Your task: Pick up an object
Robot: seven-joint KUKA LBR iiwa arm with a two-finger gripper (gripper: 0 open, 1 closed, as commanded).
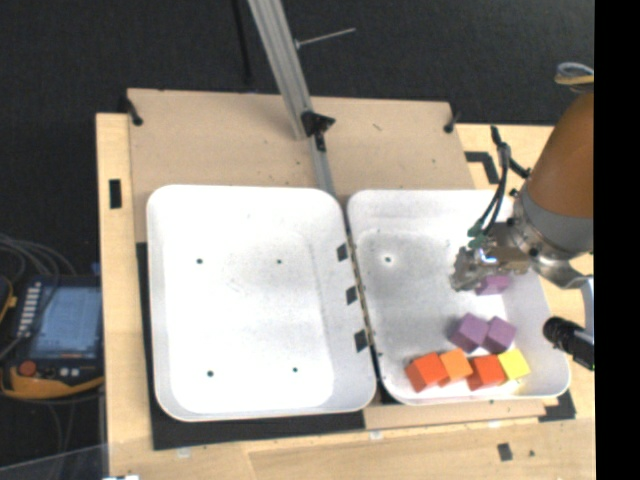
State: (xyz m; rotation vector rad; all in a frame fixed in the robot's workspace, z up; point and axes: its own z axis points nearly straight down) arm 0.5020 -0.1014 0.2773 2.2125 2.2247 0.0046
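My gripper (478, 268) hangs over the right white bin (400, 238), near its right side, at the end of the grey arm with the orange band (565, 168). A small purple piece (492, 285) shows just under the gripper's lower edge, touching it or very close. Whether it is held is unclear. In the bin's front right corner lie two purple blocks (467, 330) (499, 333). In front of them sits a row of two orange blocks (428, 371) (457, 364), a red-orange block (487, 371) and a yellow block (514, 364).
The left white bin (250, 298) lies beside the right one, joined by small black clips (352, 293). A slanted metal rail (285, 58) rises from the back of the bench. A control pendant (55, 328) sits off the bench at left.
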